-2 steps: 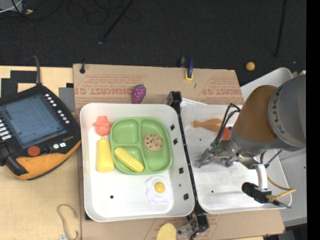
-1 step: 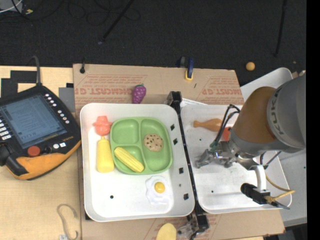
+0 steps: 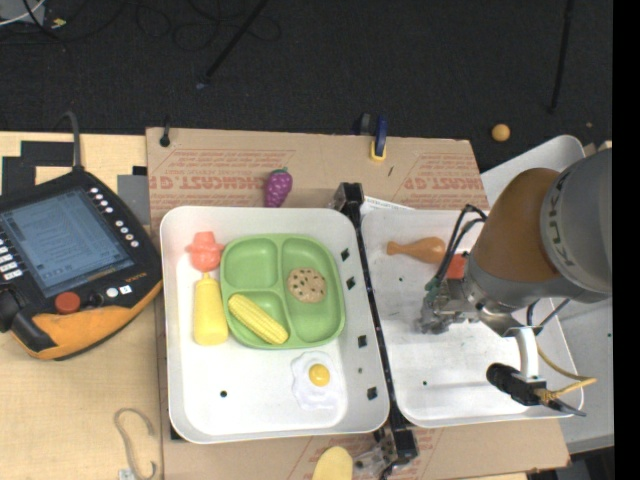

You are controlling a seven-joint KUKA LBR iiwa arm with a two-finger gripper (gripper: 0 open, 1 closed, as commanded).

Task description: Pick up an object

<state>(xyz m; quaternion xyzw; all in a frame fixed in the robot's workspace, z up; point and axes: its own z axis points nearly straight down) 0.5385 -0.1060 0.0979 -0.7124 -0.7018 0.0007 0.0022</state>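
Bench, right white bin point(image 3: 470, 393): gripper point(image 3: 440, 308) down mid-bin, opening can't tell. Tan plastic drumstick point(image 3: 418, 249) near far edge, just beyond; descent could miss or knock it away.

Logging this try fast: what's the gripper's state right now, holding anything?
Gripper: low over the right bin; open or shut cannot be told, and nothing is seen held.
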